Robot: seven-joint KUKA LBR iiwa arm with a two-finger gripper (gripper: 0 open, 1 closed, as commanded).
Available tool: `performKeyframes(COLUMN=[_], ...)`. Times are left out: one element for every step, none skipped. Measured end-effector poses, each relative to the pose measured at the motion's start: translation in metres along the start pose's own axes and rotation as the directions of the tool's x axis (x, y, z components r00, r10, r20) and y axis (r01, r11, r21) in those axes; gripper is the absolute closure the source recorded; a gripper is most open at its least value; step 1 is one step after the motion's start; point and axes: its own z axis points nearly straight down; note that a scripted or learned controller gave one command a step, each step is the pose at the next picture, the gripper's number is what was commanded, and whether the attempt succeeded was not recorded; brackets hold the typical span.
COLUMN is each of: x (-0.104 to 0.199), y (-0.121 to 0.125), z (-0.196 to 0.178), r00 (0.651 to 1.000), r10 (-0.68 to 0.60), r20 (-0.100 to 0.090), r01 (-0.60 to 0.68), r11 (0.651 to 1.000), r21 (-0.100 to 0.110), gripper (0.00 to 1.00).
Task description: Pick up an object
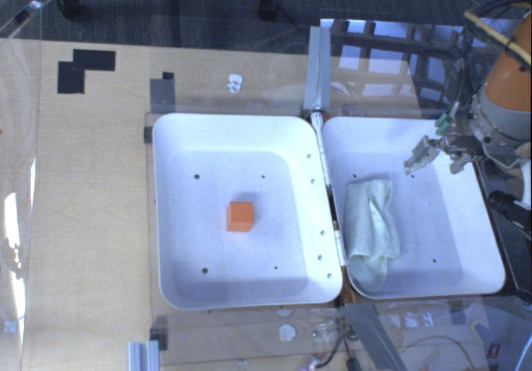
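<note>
1. Spanning most of the view, the pale wooden bench carries two shallow white plastic bins side by side: the left bin and the right bin, their inner rims touching along a centre seam.
2. The grey arm with its orange band reaches in from the right edge and hangs over the upper right part of the right bin.
3. A crumpled pale green cloth lies in the right bin against its left wall. Its long axis runs roughly up and down the view, parallel to the seam.
4. The gripper sits above and to the right of the cloth, near it but apart. Two grey fingers appear spread with nothing between them, though the small scale leaves some doubt.
5. A small orange cube rests near the middle of the left bin, well apart from the gripper, beyond the seam.
6. Judged from this layout, the cloth is the nearer candidate: it lies down and to the left of the gripper, within the same bin, while the cube would call for a long reach leftward.
</note>
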Motion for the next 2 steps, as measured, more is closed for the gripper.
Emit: performKeyframes(x=[0.036, 0.037], y=[-0.011, -0.010], z=[0.144, 0.133], r00=[0.999, 0.999], r10=[-0.045, -0.046], r20=[0.000, -0.001], r01=[0.045, 0.046], r11=[0.999, 0.999], r21=[-0.006, -0.009], gripper=[0.00, 1.00])
